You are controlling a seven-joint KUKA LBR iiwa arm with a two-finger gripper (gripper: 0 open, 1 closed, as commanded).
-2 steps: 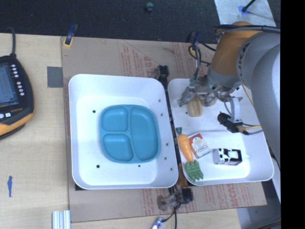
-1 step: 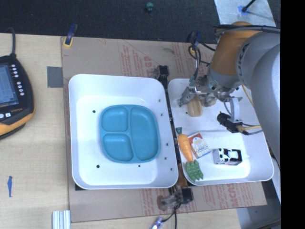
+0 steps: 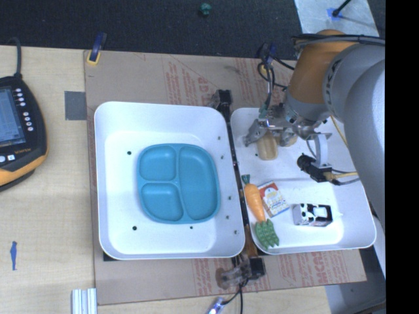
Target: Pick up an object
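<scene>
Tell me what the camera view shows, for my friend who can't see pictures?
A grey robot arm's tool is low in the right white bin, just above a tan object. That bin also has a toy carrot, a small packet and a black-and-white object. The left bin holds a blue divided plate.

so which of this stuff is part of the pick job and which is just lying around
In the job:
gripper, over the right bin
tan object just under it
carrot
packet
black and white toy

Just lying about:
blue plate in the left bin
pendant on the bench
blue clip
</scene>
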